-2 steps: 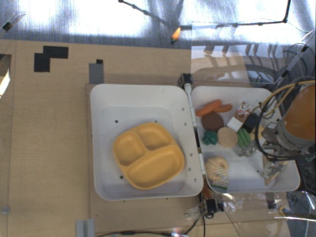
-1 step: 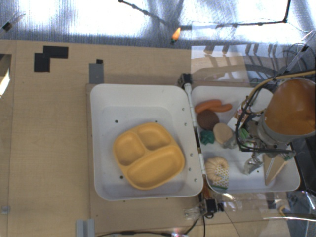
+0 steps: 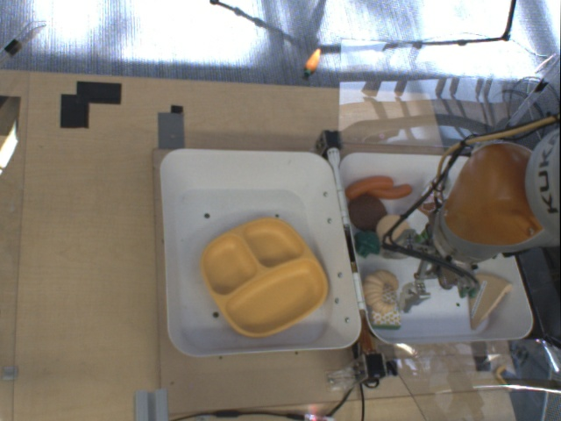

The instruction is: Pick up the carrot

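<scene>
Carrot lies flat near right bin's far-left corner, beside a dark brown item. Gripper hovers near bin's front edge, nothing seen between fingers; spread or pressed together, cannot tell. Carrot looks light, stiff, smooth, maybe slippery; grip across the thick middle.

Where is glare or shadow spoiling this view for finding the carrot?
Camera view: glare washes out the floor beyond the bench; the carrot in the right bin is evenly lit and sharp; the arm covers that bin's middle; the gripper looks slightly soft.

Carrot in right bin, arm above.
</scene>
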`<state>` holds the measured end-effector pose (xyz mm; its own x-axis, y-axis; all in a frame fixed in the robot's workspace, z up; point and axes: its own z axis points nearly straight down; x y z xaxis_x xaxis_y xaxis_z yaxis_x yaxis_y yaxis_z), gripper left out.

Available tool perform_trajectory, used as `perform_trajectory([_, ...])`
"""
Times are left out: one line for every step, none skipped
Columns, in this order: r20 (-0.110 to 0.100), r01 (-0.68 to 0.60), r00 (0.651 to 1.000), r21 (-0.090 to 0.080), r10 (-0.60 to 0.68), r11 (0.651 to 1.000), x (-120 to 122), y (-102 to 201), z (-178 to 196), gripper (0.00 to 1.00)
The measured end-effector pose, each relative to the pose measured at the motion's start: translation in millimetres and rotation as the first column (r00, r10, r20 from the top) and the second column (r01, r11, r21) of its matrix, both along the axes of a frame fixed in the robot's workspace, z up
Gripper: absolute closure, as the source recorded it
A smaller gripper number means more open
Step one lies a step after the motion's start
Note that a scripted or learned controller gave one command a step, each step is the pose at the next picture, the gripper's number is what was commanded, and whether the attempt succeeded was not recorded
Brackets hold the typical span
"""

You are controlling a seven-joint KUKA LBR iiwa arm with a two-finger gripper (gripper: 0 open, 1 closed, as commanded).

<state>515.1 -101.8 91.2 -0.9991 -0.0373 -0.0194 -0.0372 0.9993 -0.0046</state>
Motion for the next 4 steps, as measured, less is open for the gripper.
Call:
perform_trajectory([0.010, -0.006, 1.000, -0.001, 0.006, 1.000, 4, 1, 13, 1.00])
perform_trajectory([-0.001, -0.344, 0.939, -0.002, 0.344, 0.939, 25, -34, 0, 1.00])
perform_trajectory([0.002, -0.344, 0.939, -0.005, 0.344, 0.939, 26, -34, 0, 0.00])
perform_trajectory([-0.005, -0.626, 0.779, -0.010, 0.626, 0.779, -13, -54, 0, 0.00])
